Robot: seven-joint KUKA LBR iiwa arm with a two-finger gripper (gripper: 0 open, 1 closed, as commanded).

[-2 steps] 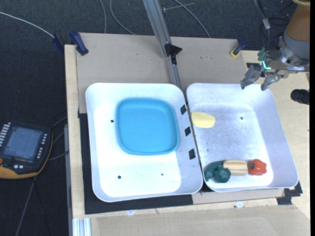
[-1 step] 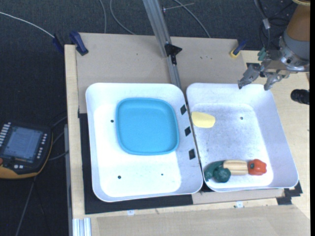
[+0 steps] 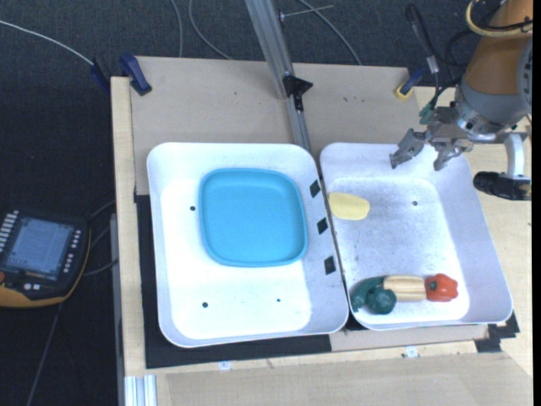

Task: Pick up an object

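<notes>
Pale yellow rounded object [image 3: 348, 206], speckled white bin [image 3: 397, 227]

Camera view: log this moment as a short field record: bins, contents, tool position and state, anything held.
left bin: holds a blue tray
right bin: yellow piece near its left wall; green item, tan item and red item in a row along the near edge
tool: above the far end of the right bin, fingers spread open
held: nothing between the fingers
nearest object to tool: yellow piece, apart from it
</notes>
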